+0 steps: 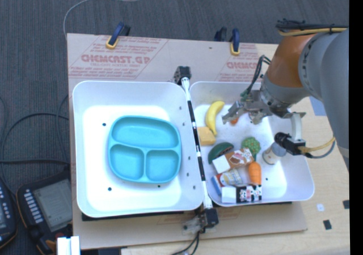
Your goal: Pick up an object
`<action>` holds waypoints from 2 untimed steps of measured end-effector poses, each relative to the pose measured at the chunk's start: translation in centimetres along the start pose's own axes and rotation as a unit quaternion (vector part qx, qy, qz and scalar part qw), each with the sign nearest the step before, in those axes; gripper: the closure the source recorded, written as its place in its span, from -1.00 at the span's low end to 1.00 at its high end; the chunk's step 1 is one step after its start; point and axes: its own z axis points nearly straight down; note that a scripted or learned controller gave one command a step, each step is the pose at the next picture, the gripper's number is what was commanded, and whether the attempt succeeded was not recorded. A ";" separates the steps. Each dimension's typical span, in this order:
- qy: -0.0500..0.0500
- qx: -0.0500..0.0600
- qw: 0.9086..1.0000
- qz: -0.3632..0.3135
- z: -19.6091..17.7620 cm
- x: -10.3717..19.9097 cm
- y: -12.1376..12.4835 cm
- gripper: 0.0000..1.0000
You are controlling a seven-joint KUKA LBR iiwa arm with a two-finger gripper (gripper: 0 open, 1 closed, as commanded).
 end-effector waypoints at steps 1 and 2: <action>0.000 0.000 1.000 0.002 3.0 1.8 -3.2 -1.00; 0.000 -0.001 1.000 0.002 1.9 1.9 -3.1 1.00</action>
